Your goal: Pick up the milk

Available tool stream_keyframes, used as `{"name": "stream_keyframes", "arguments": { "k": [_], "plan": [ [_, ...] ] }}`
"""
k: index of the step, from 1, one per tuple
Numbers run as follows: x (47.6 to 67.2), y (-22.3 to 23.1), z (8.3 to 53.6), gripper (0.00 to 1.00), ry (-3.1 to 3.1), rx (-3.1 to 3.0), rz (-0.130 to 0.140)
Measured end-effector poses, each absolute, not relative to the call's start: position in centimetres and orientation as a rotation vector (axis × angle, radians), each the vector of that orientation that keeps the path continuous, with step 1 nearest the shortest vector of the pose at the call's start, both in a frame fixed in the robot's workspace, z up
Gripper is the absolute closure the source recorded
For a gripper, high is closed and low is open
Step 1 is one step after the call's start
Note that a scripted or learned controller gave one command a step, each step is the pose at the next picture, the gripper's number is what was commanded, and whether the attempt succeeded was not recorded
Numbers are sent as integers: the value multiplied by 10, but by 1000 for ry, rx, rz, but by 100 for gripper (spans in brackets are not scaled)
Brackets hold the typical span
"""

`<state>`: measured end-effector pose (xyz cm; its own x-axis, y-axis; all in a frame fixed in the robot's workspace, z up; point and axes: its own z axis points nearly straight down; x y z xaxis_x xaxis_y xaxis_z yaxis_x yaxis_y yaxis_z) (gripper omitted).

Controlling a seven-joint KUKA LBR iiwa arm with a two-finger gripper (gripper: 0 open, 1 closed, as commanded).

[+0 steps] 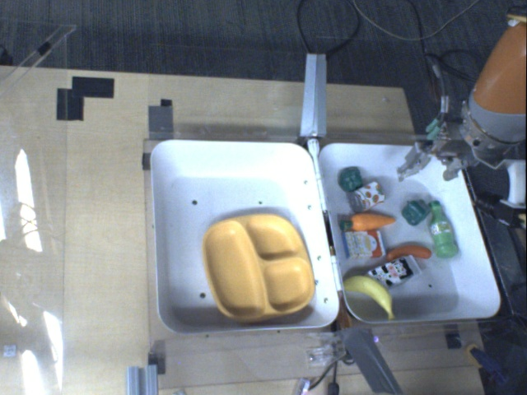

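Note:
The milk (393, 271) is a small black-and-white carton lying on its side near the front of the right bin (478, 299). It sits just below a red sausage (408, 253) and to the right of a banana (370, 294). My gripper (428, 168) hangs over the far right corner of that bin, well behind the milk. Its two fingers (409, 164) are spread apart and open, with nothing between them.
The right bin also holds a teal cup (352, 178), a strawberry-print carton (369, 194), a carrot (369, 220), an orange-and-white carton (363, 243), a teal lump (415, 212) and a green bottle (443, 235). A yellow compartment tray (258, 263) lies in the left bin (177, 188).

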<state>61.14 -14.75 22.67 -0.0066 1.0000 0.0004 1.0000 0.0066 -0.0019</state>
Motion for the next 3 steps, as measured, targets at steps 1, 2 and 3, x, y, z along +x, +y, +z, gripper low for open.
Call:
{"name": "stream_keyframes", "arguments": {
  "k": [1, 2, 3],
  "plan": [
    [607, -99, 128, 0, -2236, -2204, 2],
    [634, -119, 97, 0, -2708, -1631, -23],
    [637, -118, 106, 100, -2715, -1630, -28]
  ]
}}
